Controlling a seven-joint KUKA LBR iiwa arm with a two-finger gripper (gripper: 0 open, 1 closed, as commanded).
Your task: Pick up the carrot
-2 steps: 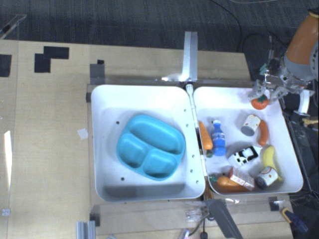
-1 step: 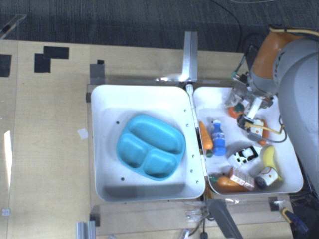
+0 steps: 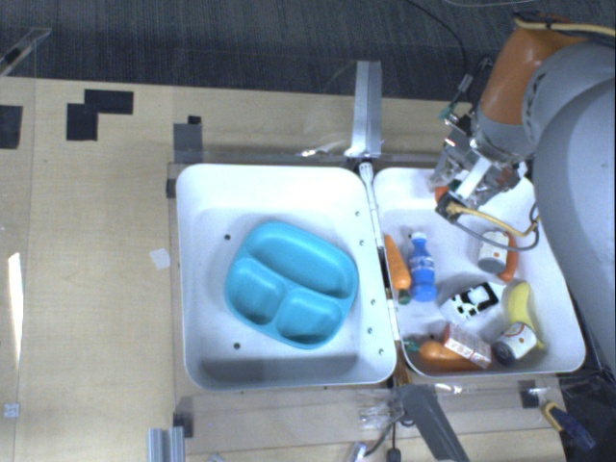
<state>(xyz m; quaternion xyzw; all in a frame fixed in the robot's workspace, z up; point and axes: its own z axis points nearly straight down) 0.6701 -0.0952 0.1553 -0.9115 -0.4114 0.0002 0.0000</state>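
Observation:
The carrot [image 3: 397, 264] is a slim orange piece lying lengthwise against the left wall of the right bin [image 3: 558, 349], close beside a small blue bottle [image 3: 421, 269]. My gripper [image 3: 464, 187] hangs over the far part of the right bin, up and to the right of the carrot and well apart from it. The wrist and cables hide its tips. Nothing orange shows between them.
The left bin [image 3: 197, 258] holds a blue divided tray [image 3: 290, 284]. In the right bin lie a black-and-white toy [image 3: 474, 300], a banana [image 3: 519, 305], a white-grey piece [image 3: 493, 255] and a second orange item [image 3: 439, 355] by a red packet at the front wall. The arm covers the bin's right side.

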